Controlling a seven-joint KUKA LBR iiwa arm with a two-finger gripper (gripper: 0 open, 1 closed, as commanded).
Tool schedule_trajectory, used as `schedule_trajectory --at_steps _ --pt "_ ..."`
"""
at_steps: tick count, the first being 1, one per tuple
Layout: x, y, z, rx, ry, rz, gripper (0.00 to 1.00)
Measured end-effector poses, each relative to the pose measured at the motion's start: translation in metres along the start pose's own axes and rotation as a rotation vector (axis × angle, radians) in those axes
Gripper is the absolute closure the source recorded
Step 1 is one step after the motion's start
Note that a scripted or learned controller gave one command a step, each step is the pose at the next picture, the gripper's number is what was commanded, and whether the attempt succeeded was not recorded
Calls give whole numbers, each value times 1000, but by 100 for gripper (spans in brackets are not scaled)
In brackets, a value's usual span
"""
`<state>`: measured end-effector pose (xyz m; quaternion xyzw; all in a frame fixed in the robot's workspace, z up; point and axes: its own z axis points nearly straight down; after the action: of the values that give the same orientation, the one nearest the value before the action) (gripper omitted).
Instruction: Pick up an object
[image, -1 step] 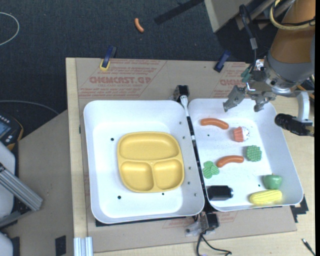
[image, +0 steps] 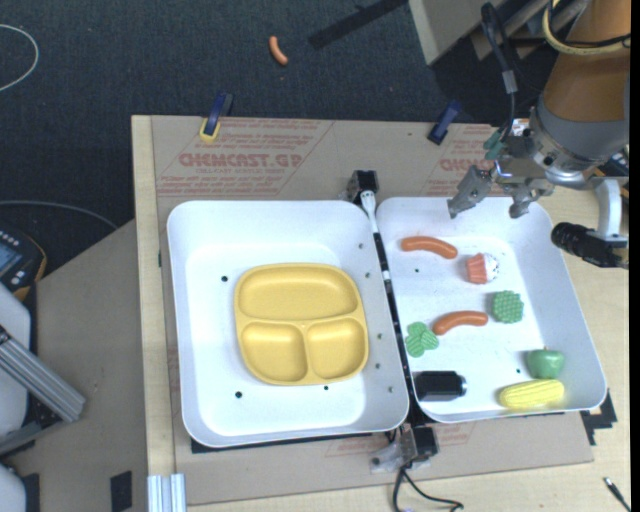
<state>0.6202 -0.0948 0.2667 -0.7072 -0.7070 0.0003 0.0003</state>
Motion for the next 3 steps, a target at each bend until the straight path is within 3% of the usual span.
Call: schedule_trajectory --at_steps 2,3 --pt "-1 -8 111 7 1 1 0" --pt "-4 0 160 6 1 0 0"
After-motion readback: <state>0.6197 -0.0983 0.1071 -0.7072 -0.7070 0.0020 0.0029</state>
